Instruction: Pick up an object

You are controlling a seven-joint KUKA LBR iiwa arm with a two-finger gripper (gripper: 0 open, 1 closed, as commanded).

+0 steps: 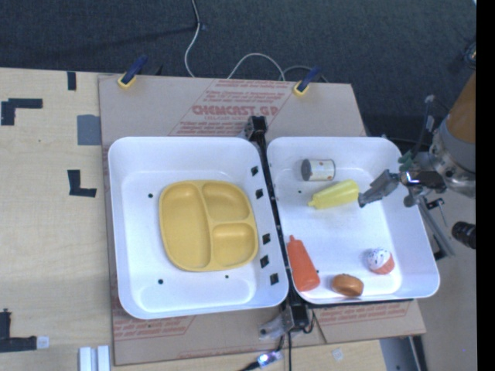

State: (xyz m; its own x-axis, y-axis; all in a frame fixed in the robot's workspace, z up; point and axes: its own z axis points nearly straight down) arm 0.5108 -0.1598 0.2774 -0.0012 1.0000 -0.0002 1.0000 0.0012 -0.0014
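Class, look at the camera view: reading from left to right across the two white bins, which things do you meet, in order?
Yellow divided plate → orange bottle → yellow corn cob → brown bun → red and white ball → gripper.

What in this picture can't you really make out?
- Tool: dark and blurred in the camera view, so its grip is unclear.
- Arm: cut off by the right edge.
- Small red-and-white object: too small to identify.
- Grey can: label unreadable.

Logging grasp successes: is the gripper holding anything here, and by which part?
Nothing is held. The gripper hangs beside the yellow corn in the right bin, with nothing between its fingers.
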